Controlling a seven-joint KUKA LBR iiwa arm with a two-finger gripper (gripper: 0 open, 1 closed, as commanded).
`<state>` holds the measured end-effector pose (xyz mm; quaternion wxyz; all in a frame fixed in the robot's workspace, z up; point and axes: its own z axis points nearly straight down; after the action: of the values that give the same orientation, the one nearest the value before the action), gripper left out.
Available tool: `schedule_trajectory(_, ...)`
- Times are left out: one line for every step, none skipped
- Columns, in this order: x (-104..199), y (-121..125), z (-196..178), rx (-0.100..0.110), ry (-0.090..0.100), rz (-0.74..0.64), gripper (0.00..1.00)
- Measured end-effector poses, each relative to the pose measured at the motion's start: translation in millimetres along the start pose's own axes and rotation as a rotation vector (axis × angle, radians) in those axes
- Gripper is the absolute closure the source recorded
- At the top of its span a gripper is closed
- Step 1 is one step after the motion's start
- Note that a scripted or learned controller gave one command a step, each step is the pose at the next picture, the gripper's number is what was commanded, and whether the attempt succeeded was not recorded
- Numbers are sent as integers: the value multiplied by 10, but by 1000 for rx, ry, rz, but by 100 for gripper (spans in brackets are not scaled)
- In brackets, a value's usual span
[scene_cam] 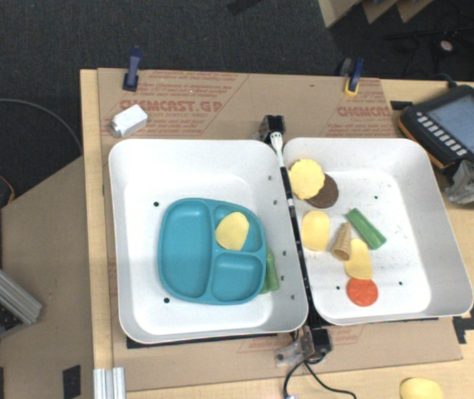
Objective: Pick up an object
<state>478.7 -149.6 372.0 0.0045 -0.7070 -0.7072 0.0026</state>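
Two white bins side by side: left bin (137,181) holds a teal divided plate (195,252) with a yellow piece (233,231) in its upper right compartment. Right bin (403,189) holds scattered toy foods: yellow round (306,175) on a brown disc (325,194), green stick (365,229), cone (341,241), orange disc (362,292). Gripper state: cannot tell.

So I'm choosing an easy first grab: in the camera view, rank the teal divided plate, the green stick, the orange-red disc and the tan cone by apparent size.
1. Teal divided plate, by far the largest.
2. Green stick.
3. Orange-red disc and tan cone look alike; I won't rank them.
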Motion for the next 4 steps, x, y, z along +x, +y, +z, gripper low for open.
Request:
schedule_trajectory(-81,-10,-1733,-32,-10,-1,100)
schedule_trajectory(107,-4,-625,0,0,0,100)
schedule_trajectory(-732,55,-1699,-24,-13,7,100)
schedule_trajectory(-537,-8,-557,1,2,1,100)
